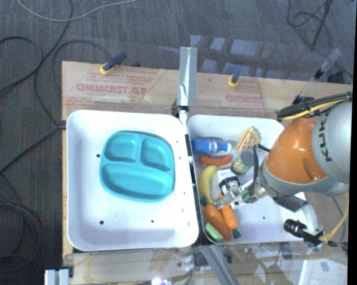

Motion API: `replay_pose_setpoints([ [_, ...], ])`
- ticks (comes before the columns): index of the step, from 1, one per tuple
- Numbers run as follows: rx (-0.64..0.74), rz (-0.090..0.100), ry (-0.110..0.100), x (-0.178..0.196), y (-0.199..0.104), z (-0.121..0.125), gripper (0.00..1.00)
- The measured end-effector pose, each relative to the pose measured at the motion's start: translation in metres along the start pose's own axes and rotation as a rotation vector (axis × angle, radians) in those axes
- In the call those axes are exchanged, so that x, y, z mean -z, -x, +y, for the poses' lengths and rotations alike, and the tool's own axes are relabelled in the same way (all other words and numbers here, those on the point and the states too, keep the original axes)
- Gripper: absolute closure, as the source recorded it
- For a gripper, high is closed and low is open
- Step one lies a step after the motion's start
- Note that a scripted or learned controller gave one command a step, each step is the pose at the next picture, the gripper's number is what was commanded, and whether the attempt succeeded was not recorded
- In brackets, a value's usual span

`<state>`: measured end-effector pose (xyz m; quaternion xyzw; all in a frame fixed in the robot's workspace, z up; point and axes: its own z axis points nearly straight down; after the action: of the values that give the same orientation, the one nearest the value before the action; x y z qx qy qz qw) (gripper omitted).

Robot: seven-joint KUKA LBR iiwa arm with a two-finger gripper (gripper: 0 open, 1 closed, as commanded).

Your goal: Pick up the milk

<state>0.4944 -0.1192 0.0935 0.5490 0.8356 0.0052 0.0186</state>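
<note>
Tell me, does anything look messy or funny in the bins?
Yes. The toy food is jumbled along the left side of the right bin: the blue bottle lies on its side and the carrots are piled by the banana. The blue tray sits neatly in the left bin.

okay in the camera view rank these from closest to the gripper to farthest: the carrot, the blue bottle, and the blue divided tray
1. The carrot, in the right bin just below the gripper.
2. The blue bottle, near the top of the right bin, above the gripper.
3. The blue divided tray, in the left bin, well off to the view's left.
</note>
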Motion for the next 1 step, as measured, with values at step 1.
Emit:
replay_pose_setpoints([
  [1,0.003,0.009,-0.006,0.0075,-0.0021,-0.0005,1.0],
])
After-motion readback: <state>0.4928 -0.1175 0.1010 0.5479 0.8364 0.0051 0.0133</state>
